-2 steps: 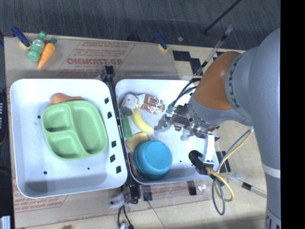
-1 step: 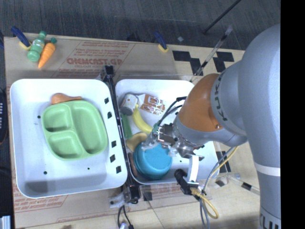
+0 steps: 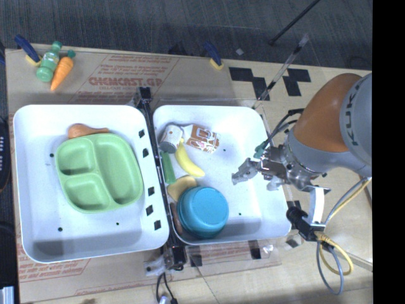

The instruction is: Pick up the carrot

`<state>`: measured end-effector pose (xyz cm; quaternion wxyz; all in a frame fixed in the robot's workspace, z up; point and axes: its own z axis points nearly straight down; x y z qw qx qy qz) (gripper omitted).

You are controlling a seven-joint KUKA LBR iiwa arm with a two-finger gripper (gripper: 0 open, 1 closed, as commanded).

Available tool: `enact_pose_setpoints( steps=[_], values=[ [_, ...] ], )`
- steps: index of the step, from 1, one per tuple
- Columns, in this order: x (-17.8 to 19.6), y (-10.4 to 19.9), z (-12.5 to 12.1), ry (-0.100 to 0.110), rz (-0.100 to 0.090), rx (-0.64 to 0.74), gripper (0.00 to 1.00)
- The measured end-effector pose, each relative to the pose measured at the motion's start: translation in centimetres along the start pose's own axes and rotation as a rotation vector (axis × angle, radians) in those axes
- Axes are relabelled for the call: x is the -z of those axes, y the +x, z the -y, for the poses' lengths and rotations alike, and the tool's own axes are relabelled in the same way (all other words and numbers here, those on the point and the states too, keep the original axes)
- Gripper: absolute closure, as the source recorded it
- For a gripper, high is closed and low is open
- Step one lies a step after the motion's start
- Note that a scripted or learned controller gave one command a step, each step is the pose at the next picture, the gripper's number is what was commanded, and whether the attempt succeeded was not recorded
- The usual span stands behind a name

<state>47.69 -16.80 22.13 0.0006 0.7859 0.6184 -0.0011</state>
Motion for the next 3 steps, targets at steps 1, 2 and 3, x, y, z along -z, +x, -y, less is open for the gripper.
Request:
enact_pose_setpoints(
  steps=[1,2,3],
  values=[
    [-7.5,4.8,1.0,0.010,-0.004,-0.141,0.00],
    [-6.4,-3.0,-0.6,0.006,-0.001,-0.153,0.00],
    [-2.3,-2.6,-3.6,0.005,-0.003,-0.089,0.00]
  ],
)
